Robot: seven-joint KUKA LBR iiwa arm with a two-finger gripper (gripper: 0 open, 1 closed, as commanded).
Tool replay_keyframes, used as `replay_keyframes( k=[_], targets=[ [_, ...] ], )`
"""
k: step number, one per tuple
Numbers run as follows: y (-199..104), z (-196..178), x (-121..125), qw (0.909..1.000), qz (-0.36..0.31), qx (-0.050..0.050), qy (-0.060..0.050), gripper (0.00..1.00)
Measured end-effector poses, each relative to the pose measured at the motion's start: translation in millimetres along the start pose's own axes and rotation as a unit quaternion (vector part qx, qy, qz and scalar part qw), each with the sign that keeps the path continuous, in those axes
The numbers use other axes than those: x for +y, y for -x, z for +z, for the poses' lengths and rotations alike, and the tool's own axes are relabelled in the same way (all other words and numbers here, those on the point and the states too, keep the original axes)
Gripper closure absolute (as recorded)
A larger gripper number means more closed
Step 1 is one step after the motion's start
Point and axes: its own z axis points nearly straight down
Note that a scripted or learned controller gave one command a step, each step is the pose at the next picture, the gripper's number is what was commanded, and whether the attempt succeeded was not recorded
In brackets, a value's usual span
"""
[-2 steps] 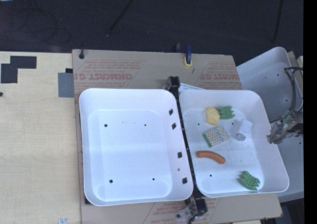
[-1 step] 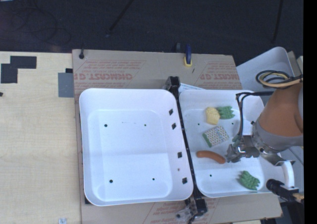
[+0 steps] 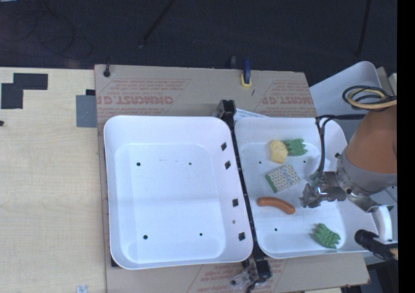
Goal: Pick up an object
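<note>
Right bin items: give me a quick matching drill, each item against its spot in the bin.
Items:
1. sausage
2. yellow corn piece
3. checkered block
4. green leafy piece

Places:
A. far side, touching a green item
B. near right corner
C. middle of the bin
D. near the divider, just below the block

Pairs: 1-D, 2-A, 3-C, 4-B

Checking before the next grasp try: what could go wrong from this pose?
1. The tool sits over the right bin between the sausage and the checkered block; coming down here it may close on nothing or only nudge one.
2. The block leans near the yellow corn, so a grab there could catch both.
3. The green piece lies close to the bin's near rim, awkward to reach.
</note>
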Motion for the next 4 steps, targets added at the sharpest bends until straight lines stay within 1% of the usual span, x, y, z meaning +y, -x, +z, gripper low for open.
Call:
replay_keyframes(
  k=[2,3,4],
  targets=[
    [1.5,-18.7,-0.3,1.0,0.003,0.001,-0.001,1.0],
    [-34.9,-208.7,28.0,0.9999,-0.004,-0.002,0.011,1.0],
    [-72.3,-120.9,30.9,1.0,-0.003,0.0,-0.003,1.0]
  ],
)
